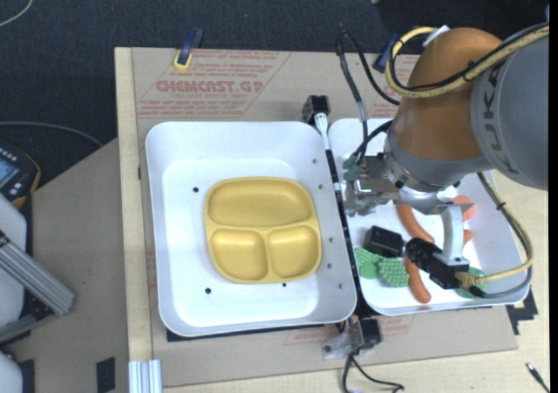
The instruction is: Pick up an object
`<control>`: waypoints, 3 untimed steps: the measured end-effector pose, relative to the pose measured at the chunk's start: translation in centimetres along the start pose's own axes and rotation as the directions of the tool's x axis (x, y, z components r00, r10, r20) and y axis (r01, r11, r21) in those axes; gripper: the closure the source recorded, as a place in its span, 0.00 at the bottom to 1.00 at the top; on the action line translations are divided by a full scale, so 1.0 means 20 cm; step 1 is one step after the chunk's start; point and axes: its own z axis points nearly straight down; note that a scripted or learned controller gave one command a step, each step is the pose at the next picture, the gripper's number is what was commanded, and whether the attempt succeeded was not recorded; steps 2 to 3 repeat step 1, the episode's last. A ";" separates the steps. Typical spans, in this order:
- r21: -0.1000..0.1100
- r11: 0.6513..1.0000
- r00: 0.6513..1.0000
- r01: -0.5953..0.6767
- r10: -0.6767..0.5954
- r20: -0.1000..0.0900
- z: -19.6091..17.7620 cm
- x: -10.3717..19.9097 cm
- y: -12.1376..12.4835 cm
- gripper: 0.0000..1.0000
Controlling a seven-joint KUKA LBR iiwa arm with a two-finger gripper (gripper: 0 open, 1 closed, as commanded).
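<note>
The objects for picking lie in the right bin [510,247], under and beside the arm. The biggest thing in the scene is the arm [471,112] itself, grey with an orange band, which reaches in from the right and covers much of this bin. Next in size is the left bin [166,208], and inside it lies a yellow divided plate [261,228] with one wide compartment at the far side and two smaller ones at the near side; its longer side runs roughly left to right.

In the right bin, the gripper [370,186] hangs low at the bin's left wall, near the divider between the bins. Whether it is open or closed I cannot tell, because the wrist hides it.

An orange carrot-like piece [417,280] lies at the near part of the right bin, with its long axis running from far to near, slightly tilted. A second orange piece [414,221] lies farther back, slanting from far left to near right. A green textured item [384,267] lies just beside the near orange piece, on its left. A small black block [382,240] is just behind the green item.
</note>
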 end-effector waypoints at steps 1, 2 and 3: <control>0.007 1.000 1.000 0.000 0.000 0.000 0.11 0.01 -0.01 1.00; 0.007 1.000 1.000 0.000 0.000 0.000 0.11 0.01 -0.01 1.00; 0.007 1.000 1.000 0.000 0.000 0.000 0.11 0.01 -0.01 1.00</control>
